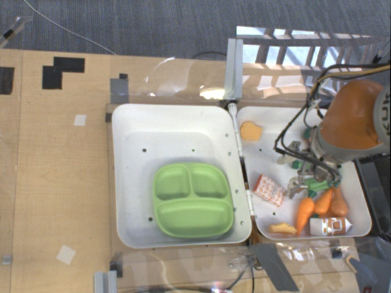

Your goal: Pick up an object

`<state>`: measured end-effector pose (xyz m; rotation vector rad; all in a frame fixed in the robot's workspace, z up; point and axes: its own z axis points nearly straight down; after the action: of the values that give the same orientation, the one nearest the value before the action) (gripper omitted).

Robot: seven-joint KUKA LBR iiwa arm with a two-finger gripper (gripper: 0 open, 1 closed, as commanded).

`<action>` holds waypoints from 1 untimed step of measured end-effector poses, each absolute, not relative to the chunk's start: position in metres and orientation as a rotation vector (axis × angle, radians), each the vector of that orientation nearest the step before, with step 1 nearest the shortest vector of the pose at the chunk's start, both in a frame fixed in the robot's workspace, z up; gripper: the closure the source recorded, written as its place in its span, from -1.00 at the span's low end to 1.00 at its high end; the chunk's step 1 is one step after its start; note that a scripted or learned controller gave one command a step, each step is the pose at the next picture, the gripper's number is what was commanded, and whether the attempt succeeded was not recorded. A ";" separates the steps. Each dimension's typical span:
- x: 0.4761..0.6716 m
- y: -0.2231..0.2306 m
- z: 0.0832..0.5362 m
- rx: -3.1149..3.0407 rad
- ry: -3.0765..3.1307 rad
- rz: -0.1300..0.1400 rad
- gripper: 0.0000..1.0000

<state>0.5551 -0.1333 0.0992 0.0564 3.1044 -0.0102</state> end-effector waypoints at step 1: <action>0.492 -0.170 0.091 0.178 3.118 -0.005 -1.00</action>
<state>0.4921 -0.1705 0.0908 0.1777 3.1176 -0.0053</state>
